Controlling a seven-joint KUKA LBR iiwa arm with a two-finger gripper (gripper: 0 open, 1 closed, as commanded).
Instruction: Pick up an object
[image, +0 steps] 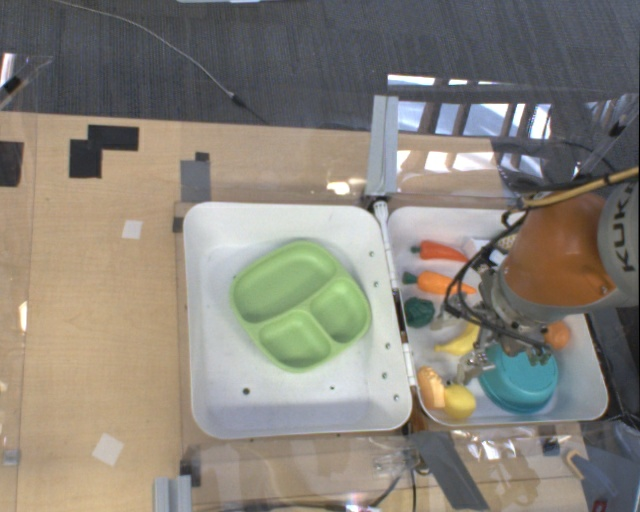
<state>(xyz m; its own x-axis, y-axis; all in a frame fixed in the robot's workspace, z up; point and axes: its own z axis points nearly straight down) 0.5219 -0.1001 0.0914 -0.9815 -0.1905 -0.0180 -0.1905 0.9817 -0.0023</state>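
Surface (90, 330) of pale wood fills most of the view, and two shallow white bins sit on it side by side. The left bin (215, 400) is the landmark for what follows. Inside it, near its middle, lies a green plate (300, 303) divided into three compartments.

Touching the left bin's right edge is the right bin (592, 400), which holds a cluster of small toy items. The grey robot arm, with its wide orange band (555, 255), reaches over that right bin from the far side, well away from the left bin. Its hand (490, 352) hangs low among the items, just above a teal bowl (520, 385) that sits toward the right bin's near edge. Whether the hand is released or clenched cannot be told from this angle, and nothing can be seen between its parts.

Just beyond the left bin's right wall lie two orange carrots, one (440, 250) farther back and one (432, 283) nearer. A dark green piece (418, 312) lies below them, a yellow banana shape (458, 343) sits beside the hand, and a yellow and orange piece (445, 395) rests by the near corner. A small orange ball (558, 336) peeks out beyond the bowl.
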